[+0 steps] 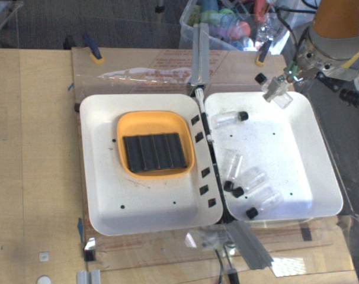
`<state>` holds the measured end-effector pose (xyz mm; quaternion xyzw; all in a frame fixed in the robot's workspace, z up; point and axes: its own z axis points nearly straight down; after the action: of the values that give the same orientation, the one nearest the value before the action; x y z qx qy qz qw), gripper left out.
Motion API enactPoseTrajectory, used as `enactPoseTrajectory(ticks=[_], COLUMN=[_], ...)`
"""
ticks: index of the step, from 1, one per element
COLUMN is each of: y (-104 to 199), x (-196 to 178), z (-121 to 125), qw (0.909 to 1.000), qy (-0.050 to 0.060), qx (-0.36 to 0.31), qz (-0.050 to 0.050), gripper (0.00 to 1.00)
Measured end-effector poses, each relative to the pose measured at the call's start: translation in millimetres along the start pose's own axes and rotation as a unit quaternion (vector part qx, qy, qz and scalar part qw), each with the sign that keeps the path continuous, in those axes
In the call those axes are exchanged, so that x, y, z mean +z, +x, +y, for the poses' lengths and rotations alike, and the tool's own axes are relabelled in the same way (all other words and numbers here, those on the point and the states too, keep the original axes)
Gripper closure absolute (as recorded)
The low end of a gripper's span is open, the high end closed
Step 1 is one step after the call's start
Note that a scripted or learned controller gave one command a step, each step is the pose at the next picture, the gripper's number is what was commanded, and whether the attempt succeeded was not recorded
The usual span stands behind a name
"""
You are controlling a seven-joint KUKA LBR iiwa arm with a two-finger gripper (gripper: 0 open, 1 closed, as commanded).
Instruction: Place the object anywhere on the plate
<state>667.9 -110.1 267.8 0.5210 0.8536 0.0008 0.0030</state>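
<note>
The gripper [278, 92] hangs over the right bin's [310, 158] far edge, seemingly clenching a clear vial [281, 97]. Carry it left and lower gently above the orange plate [156, 120].

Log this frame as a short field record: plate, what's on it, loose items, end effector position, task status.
plate: orange plate in left bin
on plate: dark ribbed block
loose items: clear vials with black caps in right bin
end effector: above right bin's far edge, with something clear at its tip
task status: no vial on plate
</note>
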Motion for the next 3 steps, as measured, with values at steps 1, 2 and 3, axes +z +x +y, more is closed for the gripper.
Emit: enactPoseTrajectory(ticks=[1, 2, 3], y=[0, -17, -53], x=[-13, -26, -60], z=[0, -9, -27], qw=[0.9995, 0.9994, 0.9924], qy=[0.000, 0.000, -0.001], qx=[-0.031, -0.033, -0.123], qz=[0.000, 0.000, -0.001], gripper=[1.00, 1.00, 1.00])
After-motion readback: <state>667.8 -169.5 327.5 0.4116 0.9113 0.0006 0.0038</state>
